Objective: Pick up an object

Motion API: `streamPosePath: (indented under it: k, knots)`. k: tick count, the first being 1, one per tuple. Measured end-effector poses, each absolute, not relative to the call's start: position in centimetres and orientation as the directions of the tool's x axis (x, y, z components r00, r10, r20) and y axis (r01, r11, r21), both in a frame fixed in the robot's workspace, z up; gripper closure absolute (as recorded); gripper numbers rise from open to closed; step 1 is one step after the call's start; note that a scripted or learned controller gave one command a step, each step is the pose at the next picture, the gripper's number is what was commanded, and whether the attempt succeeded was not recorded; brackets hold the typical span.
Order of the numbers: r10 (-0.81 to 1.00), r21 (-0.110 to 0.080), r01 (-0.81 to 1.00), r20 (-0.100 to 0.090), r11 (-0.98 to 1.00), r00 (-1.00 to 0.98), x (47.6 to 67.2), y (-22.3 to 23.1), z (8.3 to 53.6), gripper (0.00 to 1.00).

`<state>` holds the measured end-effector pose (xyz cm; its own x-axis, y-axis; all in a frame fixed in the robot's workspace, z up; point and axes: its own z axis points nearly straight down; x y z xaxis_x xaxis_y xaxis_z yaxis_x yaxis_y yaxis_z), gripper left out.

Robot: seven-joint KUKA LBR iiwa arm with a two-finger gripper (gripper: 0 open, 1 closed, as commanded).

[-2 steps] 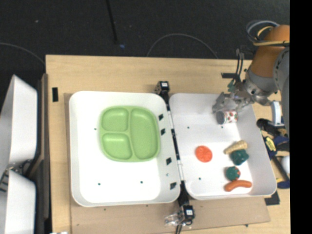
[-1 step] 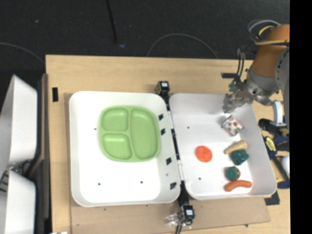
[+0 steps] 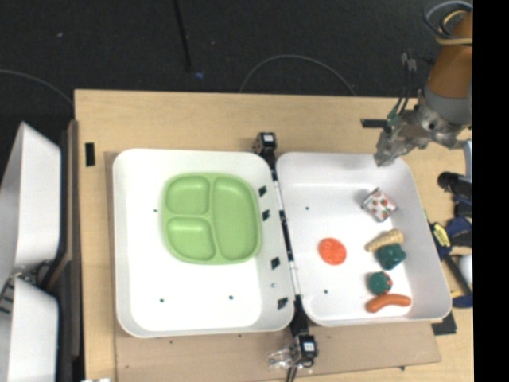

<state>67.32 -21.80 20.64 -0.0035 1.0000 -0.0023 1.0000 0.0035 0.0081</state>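
**My claw waits at the far rim of the right bin**

My claw [image 3: 387, 151] hangs over the right bin's [image 3: 334, 183] far rim, near its right corner, holding nothing; I cannot tell how it is set. The small objects lie along the bin's right side: a checkered packet [image 3: 379, 204] nearest me, then a tan piece [image 3: 385, 239], a teal lump [image 3: 390, 255], an orange disc [image 3: 332, 251], a green ball [image 3: 378, 281] and an orange sausage [image 3: 388, 301]. The left bin [image 3: 135, 237] holds a green divided plate [image 3: 212, 216].

Even, fairly bright light falls from overhead; the two white bins [image 3: 350, 309] are close to overexposed, with only thin soft shadows along their walls. The surface [image 3: 175, 118] is evenly lit, the floor beyond it dark. The whole frame is slightly soft and low in resolution.
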Motion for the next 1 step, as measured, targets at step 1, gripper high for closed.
streamPosePath:
  k: [1]
  knots:
    - [1.0, 0.007, 1.0, -0.002, 0.006, -0.006, 67.43, -21.94, 24.48, 1.0]
